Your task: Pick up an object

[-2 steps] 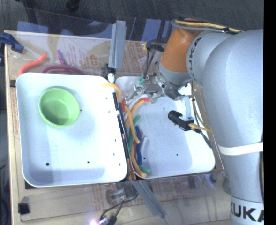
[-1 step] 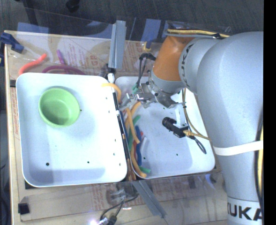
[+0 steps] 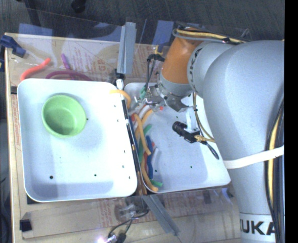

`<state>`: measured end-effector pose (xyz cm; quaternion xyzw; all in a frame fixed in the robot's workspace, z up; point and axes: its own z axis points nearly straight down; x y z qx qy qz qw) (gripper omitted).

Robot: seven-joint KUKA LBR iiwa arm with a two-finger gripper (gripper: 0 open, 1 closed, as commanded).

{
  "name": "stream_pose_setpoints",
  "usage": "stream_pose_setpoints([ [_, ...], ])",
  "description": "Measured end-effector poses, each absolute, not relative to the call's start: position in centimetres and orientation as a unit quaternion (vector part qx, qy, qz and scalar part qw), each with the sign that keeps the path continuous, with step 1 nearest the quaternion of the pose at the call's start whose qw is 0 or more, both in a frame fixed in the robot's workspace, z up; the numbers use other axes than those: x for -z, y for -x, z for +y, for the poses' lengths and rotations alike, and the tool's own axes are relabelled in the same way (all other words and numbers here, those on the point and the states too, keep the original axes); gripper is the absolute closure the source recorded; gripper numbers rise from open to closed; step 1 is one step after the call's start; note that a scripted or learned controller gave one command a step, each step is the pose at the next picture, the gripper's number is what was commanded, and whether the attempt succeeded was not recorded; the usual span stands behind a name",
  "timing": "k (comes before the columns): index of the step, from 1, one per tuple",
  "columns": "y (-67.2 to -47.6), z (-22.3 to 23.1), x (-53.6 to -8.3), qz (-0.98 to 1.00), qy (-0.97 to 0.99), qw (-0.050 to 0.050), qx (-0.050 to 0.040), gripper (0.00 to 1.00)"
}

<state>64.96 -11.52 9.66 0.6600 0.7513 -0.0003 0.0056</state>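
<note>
My gripper [image 3: 147, 101] reaches down at the back left corner of the right bin [image 3: 189, 173], just above a pile of thin stick-like objects. The pile [image 3: 144, 146] runs along the bin's left wall and mixes orange, green, blue and red pieces. An orange stick [image 3: 144, 118] lies right under the gripper. The arm's wrist and orange band hide the back of this bin. A green bowl [image 3: 64, 116] sits upright in the left bin [image 3: 78, 186], toward its back left.
The big grey arm covers the right side of the right bin. A divider rail [image 3: 130, 135] separates the two bins. Behind the left bin lie an orange piece [image 3: 36, 68] and a purple tube [image 3: 68, 75] on the bench.
</note>
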Motion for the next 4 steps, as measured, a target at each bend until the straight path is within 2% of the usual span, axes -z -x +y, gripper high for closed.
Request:
stream_pose_setpoints([
  [1,-65.1,-11.3,-10.7,0.753,-0.658,0.005,-0.001,1.0],
  [2,-65.1,-11.3,-10.7,0.753,-0.658,0.005,-0.0009,0.0],
  [3,-65.1,-11.3,-11.8,0.753,-0.658,0.006,-0.0018,1.0],
  [4,-65.1,-11.3,-11.8,0.753,-0.658,0.006,-0.0017,0.0],
])
